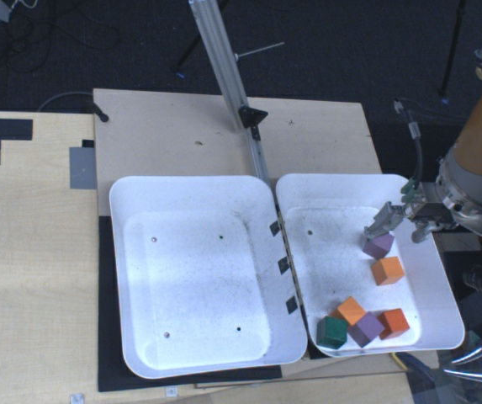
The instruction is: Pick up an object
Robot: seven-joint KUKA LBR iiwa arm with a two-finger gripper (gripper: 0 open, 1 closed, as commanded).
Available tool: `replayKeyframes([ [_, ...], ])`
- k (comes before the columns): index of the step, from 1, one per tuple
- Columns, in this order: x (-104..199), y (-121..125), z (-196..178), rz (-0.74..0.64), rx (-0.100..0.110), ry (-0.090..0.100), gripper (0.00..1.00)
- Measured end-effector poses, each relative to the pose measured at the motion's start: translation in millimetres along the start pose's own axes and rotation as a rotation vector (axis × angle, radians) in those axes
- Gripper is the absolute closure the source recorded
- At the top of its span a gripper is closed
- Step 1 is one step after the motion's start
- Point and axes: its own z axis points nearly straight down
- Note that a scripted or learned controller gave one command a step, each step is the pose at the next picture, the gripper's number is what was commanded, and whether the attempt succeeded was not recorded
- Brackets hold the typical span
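My gripper hangs over the upper right part of the right bin, coming in from the right edge. Its two grey fingers stand apart, open, with nothing between them. A purple cube lies on the bin floor just below the left finger, close to its tip. An orange cube sits right under the purple one. Near the bin's front edge lie another orange cube, a second purple cube, a green block and an orange-red cube.
The left bin lies beside the right one, joined by black clips along the shared rim. A slanted aluminium rail rises behind the bins. A pale wooden board lies at the left.
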Motion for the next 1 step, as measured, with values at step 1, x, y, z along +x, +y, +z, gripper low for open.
replayKeyframes([
  [1, -60.6, 10.2, 102.1, -0.004, 0.009, 0.001, 0.00],
])
